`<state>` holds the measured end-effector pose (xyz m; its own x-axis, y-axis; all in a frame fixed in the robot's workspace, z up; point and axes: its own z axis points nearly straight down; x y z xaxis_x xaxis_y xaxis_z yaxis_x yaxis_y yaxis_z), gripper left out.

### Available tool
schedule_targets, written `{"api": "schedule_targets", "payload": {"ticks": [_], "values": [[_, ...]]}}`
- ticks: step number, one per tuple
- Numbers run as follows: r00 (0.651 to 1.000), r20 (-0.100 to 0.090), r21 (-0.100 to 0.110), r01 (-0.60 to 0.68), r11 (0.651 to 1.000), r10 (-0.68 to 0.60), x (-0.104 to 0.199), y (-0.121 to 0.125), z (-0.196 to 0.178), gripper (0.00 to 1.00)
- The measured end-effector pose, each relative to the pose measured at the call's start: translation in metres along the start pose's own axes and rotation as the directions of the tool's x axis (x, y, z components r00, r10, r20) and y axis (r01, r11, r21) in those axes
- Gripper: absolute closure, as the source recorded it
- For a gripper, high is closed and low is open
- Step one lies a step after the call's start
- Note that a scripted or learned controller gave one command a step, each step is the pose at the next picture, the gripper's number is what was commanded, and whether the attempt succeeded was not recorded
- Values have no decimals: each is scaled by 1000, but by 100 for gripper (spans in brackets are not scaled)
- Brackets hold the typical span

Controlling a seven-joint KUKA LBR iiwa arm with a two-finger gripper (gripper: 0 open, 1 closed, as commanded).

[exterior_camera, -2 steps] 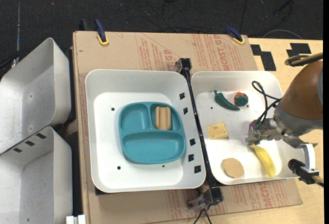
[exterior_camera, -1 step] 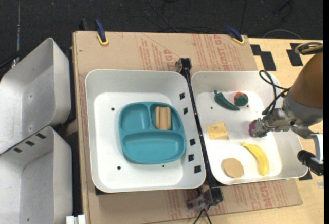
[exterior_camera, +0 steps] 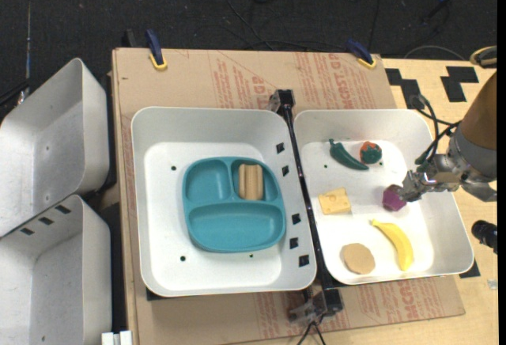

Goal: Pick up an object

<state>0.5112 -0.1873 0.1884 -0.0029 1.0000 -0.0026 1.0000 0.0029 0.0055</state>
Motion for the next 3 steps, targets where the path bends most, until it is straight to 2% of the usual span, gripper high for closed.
{"api": "schedule_targets", "payload": {"ticks": [1, 3], "values": [[1000, 1, -3, 0, 1000, 0, -5, 0, -63, 100], [1000, -3, 4, 5, 1000, -5, 102, 48, -44, 100]]}}
